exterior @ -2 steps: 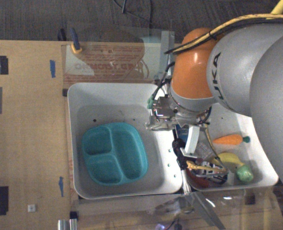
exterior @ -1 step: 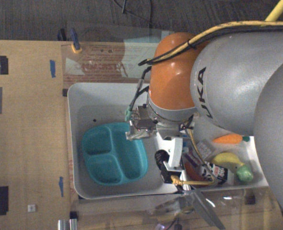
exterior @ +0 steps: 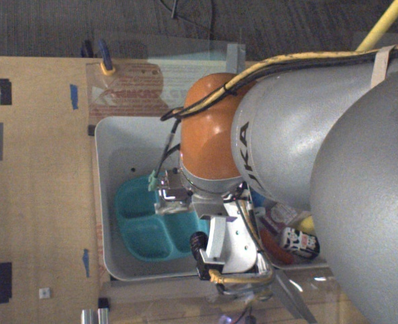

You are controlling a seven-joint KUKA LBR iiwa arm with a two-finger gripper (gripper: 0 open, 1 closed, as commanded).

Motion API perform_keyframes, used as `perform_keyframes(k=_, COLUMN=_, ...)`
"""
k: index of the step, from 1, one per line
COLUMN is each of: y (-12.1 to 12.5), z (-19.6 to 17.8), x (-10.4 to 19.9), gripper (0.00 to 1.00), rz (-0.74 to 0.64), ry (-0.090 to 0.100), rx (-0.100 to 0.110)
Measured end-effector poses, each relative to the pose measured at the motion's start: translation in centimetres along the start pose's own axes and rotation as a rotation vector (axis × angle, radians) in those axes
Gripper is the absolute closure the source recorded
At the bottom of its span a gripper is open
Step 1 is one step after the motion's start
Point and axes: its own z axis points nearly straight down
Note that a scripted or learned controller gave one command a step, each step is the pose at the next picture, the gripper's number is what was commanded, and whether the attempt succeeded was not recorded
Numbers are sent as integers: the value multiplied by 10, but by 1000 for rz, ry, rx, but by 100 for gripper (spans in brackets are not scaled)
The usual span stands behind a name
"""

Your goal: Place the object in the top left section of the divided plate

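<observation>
A teal divided plate (exterior: 137, 225) lies in the left white bin (exterior: 99, 181), toward its lower half. Part of the plate is covered by the arm. My gripper (exterior: 162, 194) hangs over the plate's upper right part, below the orange wrist band (exterior: 209, 133). At the gripper's left edge, just above the plate, shows a small pale green bit (exterior: 152, 179). Whether it is held or lies on the plate I cannot tell.
The grey arm covers most of the right side of the view. Under it, in the right bin, lie a white and black packet (exterior: 299, 241), a red thing (exterior: 274, 243) and a yellow thing (exterior: 308, 223). Brown bench board (exterior: 37, 181) stretches left of the bin.
</observation>
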Motion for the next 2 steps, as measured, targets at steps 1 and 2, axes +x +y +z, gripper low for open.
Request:
perform_keyframes(k=1, y=6, z=105, x=-84, gripper=100, rz=-39, ry=9, rx=-34)
perform_keyframes(k=2, y=47, z=10, x=-10, gripper=100, rz=-57, ry=1, rx=-3)
